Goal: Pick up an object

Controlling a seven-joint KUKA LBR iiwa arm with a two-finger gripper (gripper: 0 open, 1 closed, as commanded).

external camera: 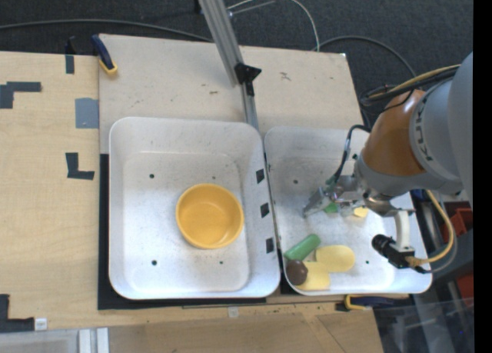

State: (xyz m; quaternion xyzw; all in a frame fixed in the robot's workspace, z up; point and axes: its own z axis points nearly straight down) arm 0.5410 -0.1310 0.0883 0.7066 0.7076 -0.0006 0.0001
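We saw a wooden surface [46, 190] carrying two shallow white bins side by side. The left bin [131, 190] held a yellow bowl [209, 215], sitting a little toward the near edge of the surface. The right bin [300, 159] was the busy one. Our arm [419, 140] reached over its right side, and the gripper [327, 199] hung low in the middle of that bin. The fingers seemed to point toward the left, with something small and green at their tips, but we could not tell if they were spread, closed, or pinching it.

The likely things to pick lay toward the near edge of the right bin, closer to us than the fingers. A green piece [302, 248] lay with its long axis slanted, from near left to far right. Just beside it were a pale yellow piece [336, 257] and a small brown piece [297, 272] at the near left corner. We judged the gripper would need to move toward the near edge.
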